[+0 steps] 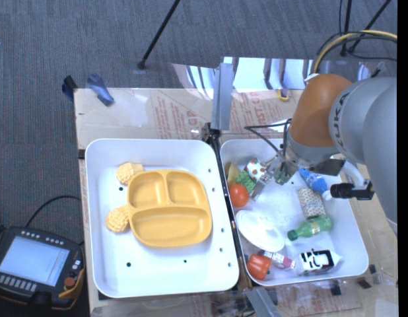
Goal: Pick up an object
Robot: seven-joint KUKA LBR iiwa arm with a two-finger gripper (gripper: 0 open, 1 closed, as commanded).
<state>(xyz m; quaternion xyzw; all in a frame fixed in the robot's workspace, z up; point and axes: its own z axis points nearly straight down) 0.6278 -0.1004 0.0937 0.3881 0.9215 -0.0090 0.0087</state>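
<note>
Camera view looks down on the bench (pixel 125 107) with two white bins side by side. In the left bin (pixel 98 243) lies a yellow tray (pixel 170 207) with three compartments, and two small yellow waffles (pixel 118 220) touch its left edge, one above the other.

The right bin (pixel 359 243) holds the loose things. A red tomato (pixel 239 195) lies near the left wall, with a green piece (pixel 244 179) just above it. A white lid (pixel 260 230) lies in the middle, and an orange pepper (pixel 259 265) is near the front corner. A green bottle (pixel 311 228) lies tilted at the right of the lid, a blue bottle (pixel 313 179) lies further back, and a patterned can (pixel 311 203) is between them. A black and white box (pixel 319 259) lies at the front.

The arm (pixel 349 124) reaches in from the right, and the pincer (pixel 269 175) is low over the back left part of the right bin, just beside a red and white spotted object (pixel 256 170). I cannot tell how far the pincer is open, or whether it has hold of anything.
</note>
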